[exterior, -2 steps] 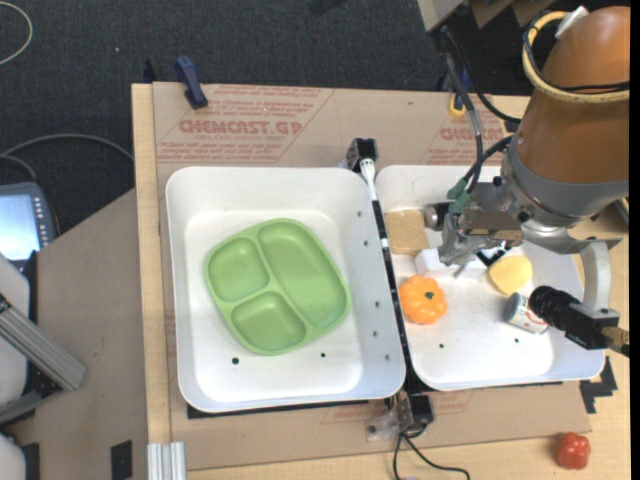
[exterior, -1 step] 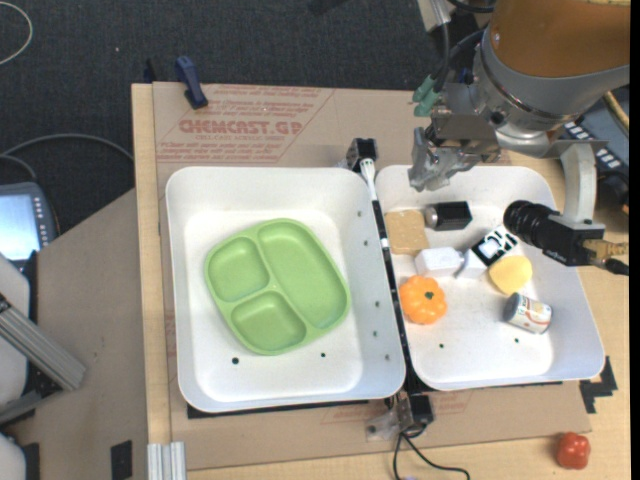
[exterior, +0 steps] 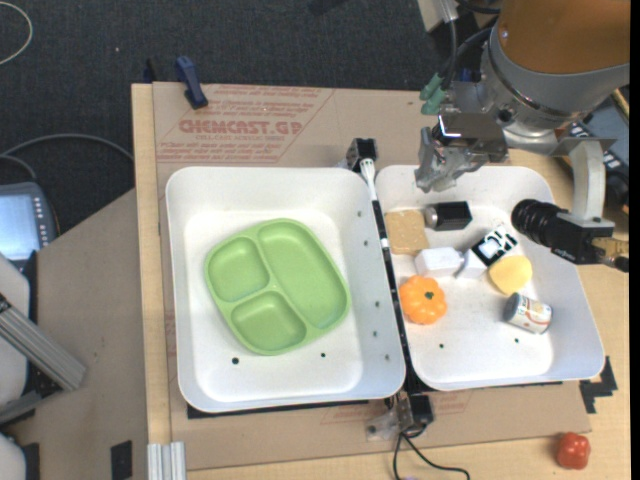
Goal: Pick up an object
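the left bin (exterior: 190, 268) holds one thing, a green divided plate (exterior: 275, 286) with three compartments, lying flat near its middle with nothing on it. the right bin (exterior: 560, 363) holds all the loose pieces that could be picked. a tan square pad (exterior: 406, 231) lies by its left wall, with a small black box (exterior: 447, 215) just to its right. nearer, a white block (exterior: 437, 261) sits just below the pad, and an orange pumpkin-shaped toy (exterior: 423, 300) lies just nearer than that block, close to the left wall. to the right are a black-and-white item (exterior: 493, 246), a yellow lump (exterior: 510, 273) touching its near side, and a small white can (exterior: 527, 314) on its side, nearest of the group. the gripper (exterior: 432, 176) hangs over the far left corner of the right bin, just beyond the black box and clear of it, with nothing seen in its grasp; whether it is open or closed cannot be told. both bins rest on a brown cardboard sheet (exterior: 240, 118) with red print. a blue clip (exterior: 190, 81) sits at its far left edge, and a small red object (exterior: 572, 450) lies on the bench at near right. dark carpet (exterior: 80, 58) lies beyond, with thin cables (exterior: 60, 143) on the left.
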You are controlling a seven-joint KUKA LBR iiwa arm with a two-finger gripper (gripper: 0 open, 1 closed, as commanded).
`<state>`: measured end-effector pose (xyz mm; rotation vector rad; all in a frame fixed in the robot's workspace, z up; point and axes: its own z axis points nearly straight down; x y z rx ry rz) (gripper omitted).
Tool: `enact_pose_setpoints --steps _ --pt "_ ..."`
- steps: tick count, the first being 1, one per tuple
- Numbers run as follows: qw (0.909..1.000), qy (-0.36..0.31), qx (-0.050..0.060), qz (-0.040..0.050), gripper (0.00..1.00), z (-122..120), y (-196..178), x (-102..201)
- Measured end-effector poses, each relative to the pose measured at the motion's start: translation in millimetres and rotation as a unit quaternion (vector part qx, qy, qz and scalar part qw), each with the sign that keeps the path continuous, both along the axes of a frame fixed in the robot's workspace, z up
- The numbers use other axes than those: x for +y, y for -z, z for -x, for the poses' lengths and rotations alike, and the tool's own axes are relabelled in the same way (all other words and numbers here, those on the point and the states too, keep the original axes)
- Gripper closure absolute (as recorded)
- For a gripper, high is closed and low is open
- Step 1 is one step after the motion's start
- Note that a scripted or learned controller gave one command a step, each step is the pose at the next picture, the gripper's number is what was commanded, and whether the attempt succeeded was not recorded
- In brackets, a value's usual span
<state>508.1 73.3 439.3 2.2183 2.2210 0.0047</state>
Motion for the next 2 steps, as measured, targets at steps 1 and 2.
enact_pose_setpoints --steps 1,2 --pt "1.0 0.0 0.009 0.0011 1.0 20 117 26" --pt "1.0 0.001 -0.009 -0.0016 1.0 29 -106 -14"
